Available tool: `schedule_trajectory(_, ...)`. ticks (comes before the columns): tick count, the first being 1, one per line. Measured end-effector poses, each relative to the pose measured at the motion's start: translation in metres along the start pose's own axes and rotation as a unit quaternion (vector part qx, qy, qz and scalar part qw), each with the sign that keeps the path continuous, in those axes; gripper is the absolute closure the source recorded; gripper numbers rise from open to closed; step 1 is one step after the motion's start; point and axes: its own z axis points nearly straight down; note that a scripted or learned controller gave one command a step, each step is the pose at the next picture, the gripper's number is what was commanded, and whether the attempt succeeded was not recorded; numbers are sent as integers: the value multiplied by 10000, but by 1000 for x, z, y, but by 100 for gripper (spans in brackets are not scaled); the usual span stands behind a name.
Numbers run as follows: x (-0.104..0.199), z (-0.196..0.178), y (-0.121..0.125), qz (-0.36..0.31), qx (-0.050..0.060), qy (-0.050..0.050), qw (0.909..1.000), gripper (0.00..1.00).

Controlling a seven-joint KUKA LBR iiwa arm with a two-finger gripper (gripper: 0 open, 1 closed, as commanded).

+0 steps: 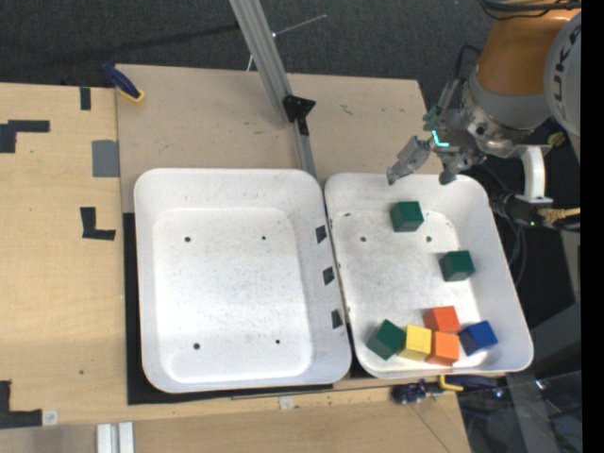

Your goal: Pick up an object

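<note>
Where the table (57, 281) begins at the far left, you see pale wood marked with dark tape pieces and a grey patch, and a small blue and yellow object (124, 81) lies near the back edge. Moving right, you come to the left bin (226, 276), a shallow white tray resting on a dark mat, its floor showing just four small dark dots. A slanted metal bar (269, 55) crosses above its back right corner and ends in a black bracket. Just beside the left bin, touching along the middle seam, you find the right bin (377, 253). Inside it, a dark green cube (407, 216) sits near the back, and a second dark green cube (457, 265) lies further right, toward the middle. At the front of that bin you have a tight cluster: a green cube (385, 338) on the left, a yellow cube (417, 340) touching it, an orange cube (444, 347) next, a red-orange cube (441, 319) just behind those, and a blue cube (479, 336) at the right end. Above the bin's back rim, you see the pincer (427, 165) hanging with its two fingers spread apart, nothing between them. It hovers just behind the first dark green cube, apart from it. The arm (524, 55) rises from the pincer to the upper right, orange band showing.
</note>
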Motion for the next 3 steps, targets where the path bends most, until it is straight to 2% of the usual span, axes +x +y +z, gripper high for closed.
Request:
schedule_trajectory(1,0,-3,1,-5,-24,-6,10000,0)
schedule_trajectory(3,2,103,-2,3,1,-11,10000,0)
